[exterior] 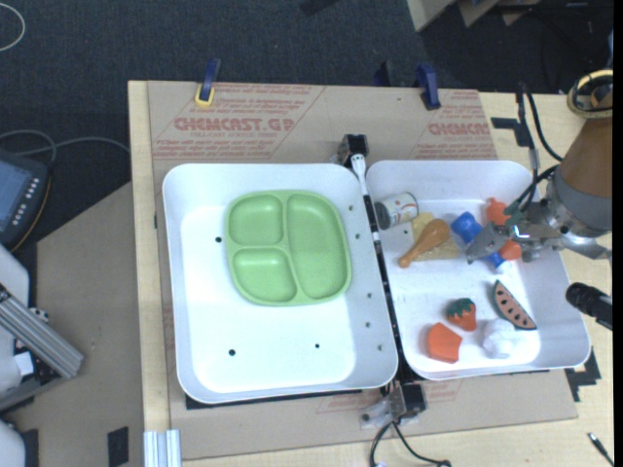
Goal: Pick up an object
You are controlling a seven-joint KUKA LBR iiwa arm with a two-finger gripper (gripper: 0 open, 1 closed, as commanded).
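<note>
Toy pieces lie scattered in the right bin [428, 178].
Small and bright: blue block [466, 226], tan drumstick [426, 241], orange cube [443, 342], watermelon slice [513, 305]. Gripper [501, 242] hangs beside the block; whether it pinches anything, cannot tell.

Both bins [195, 261] look like smooth, slightly glossy white plastic; the green tray [289, 247] is matt plastic, and the bench [156, 125] is matt brown board
</note>
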